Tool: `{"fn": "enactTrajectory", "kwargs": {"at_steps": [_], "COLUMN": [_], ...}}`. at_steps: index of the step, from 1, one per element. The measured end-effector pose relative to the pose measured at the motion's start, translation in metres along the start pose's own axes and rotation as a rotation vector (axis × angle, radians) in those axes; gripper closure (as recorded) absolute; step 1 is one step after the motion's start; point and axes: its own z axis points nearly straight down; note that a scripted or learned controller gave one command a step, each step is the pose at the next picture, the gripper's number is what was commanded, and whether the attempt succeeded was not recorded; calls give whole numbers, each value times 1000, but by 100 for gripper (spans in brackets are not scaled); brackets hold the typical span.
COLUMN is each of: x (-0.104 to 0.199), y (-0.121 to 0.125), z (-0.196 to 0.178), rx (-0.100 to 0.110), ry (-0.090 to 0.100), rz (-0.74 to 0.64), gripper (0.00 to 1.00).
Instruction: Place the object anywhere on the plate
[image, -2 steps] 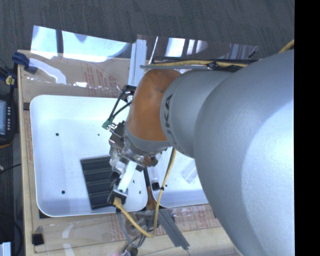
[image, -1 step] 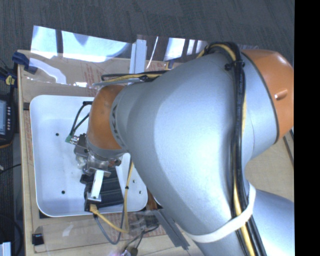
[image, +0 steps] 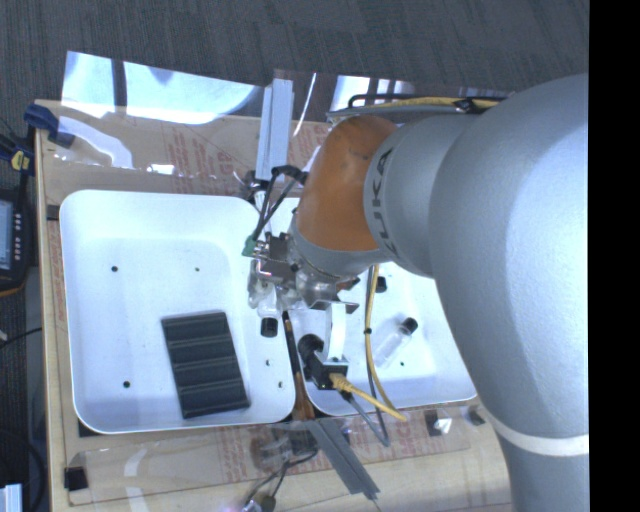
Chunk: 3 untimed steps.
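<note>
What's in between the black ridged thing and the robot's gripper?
In the camera view, just bare white bin floor lies between the black ridged plate and the gripper. The gripper hangs near the left bin's right edge, above and right of the plate.

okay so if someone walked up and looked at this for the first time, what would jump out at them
The big grey arm with its orange band fills the right side, its wrist hanging over the seam between the two white bins. Next, the dark ribbed plate lying flat in the left bin, toward its near edge.

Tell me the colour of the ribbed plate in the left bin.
Black, or very dark grey: the plate, in the camera view.
</note>
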Motion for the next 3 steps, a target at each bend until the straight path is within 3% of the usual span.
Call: {"fn": "enactTrajectory", "kwargs": {"at_steps": [1, 2, 3], "x": [89, 107, 172], "y": [-9, 32, 92], "z": [-61, -50, -3], "rx": [2, 0, 3], "ry": [1, 1, -1], "rz": [450, 254, 280], "gripper": [100, 100, 100]}}
